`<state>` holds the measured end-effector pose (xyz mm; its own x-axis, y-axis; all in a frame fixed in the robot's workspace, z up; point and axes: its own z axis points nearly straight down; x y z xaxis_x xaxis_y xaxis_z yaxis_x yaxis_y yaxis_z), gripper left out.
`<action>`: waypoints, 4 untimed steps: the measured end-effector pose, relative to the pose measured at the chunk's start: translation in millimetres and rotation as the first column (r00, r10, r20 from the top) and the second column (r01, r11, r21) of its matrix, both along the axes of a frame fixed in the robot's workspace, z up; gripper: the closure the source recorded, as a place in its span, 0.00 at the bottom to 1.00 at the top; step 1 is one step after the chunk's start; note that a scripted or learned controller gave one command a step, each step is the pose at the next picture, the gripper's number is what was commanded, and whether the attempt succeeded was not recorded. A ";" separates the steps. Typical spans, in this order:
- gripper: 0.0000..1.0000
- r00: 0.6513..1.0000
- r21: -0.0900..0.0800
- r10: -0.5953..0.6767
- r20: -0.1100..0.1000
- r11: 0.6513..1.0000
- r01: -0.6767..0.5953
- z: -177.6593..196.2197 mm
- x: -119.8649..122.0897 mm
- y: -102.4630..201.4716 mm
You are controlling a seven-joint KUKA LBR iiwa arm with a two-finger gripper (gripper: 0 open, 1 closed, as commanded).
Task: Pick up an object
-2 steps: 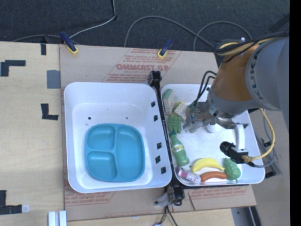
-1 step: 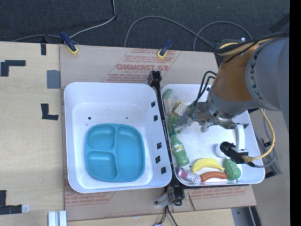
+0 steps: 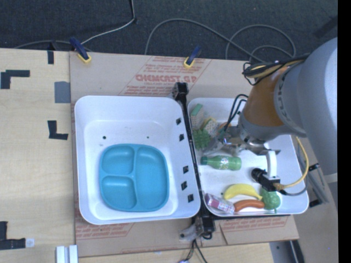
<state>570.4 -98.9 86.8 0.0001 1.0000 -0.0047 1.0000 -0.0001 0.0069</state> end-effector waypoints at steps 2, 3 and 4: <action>0.00 1.000 0.002 0.001 -0.002 1.000 -0.001 -0.4 41.7 -8.6; 0.00 1.000 0.003 0.004 -0.020 1.000 -0.004 -1.4 81.2 -19.3; 0.00 0.999 0.007 0.008 -0.045 1.000 -0.008 -3.1 91.6 -24.6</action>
